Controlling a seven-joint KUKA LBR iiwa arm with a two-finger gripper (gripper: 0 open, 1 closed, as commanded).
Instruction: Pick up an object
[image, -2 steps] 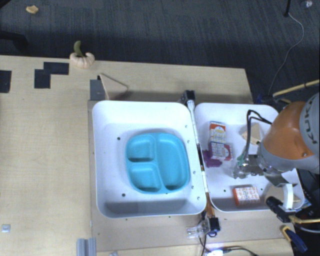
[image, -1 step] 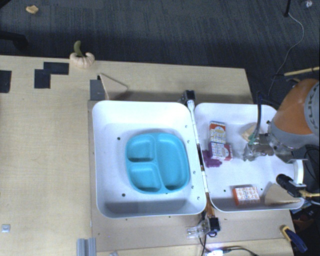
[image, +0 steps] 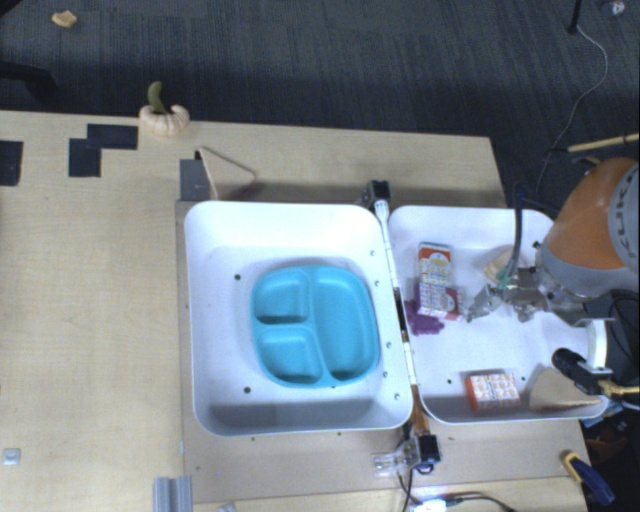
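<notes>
Two bins on my surface, one overhead view to go on. The small box sits low in the right bin, well apart from my tool — which hovers near the carton. Can't tell if the tool's released or clenched. Box looks light, stiff, maybe slick; I'd pinch across its short sides.

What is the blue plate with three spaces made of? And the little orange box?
The blue plate looks like plastic: one even bright colour, rounded moulded dividers and a soft sheen. It sits in the left white bin, which also looks like smooth plastic. The little orange box in the right bin looks like printed cardboard, with flat sides and sharp corners, though that is hard to tell for sure.
</notes>
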